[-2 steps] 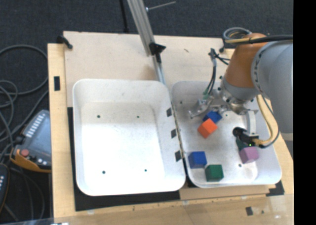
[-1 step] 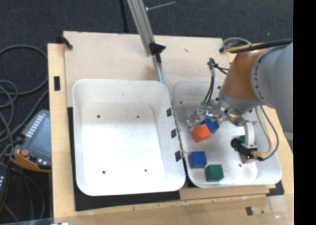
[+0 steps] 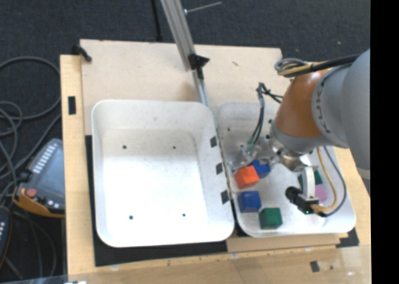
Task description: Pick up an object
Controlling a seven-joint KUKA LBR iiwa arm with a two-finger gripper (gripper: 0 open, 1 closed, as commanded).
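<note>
The right-hand shallow white plastic bin serves as landmark. Against its near rim lies a small dark green cube, and just beyond that, toward the wall shared with the neighbouring bin, a small blue cube. Further in sits a small orange cube, touching or almost touching a second blue block behind it. On the bin's right side, partly behind black cabling, a pink piece and a scrap of green peek out; their shapes are too hidden to name.

Above the middle of this bin hangs the two-finger gripper on the grey arm with its orange band. It sits low, right over the orange cube and the blue block behind it. Whether its jaws are spread or pressed together cannot be told, since wrist and cables cover them, and nothing is plainly seen between them.

This looks like the descent-and-grasp step, with the orange cube or its blue neighbour the likely target. Next would be closing squarely on one cube without nudging the other, then a straight lift clear of the bin wall.

Beyond the landmark's far rim, a slanted aluminium rail rises from the bench. Left of it lies the second large white bin.
</note>
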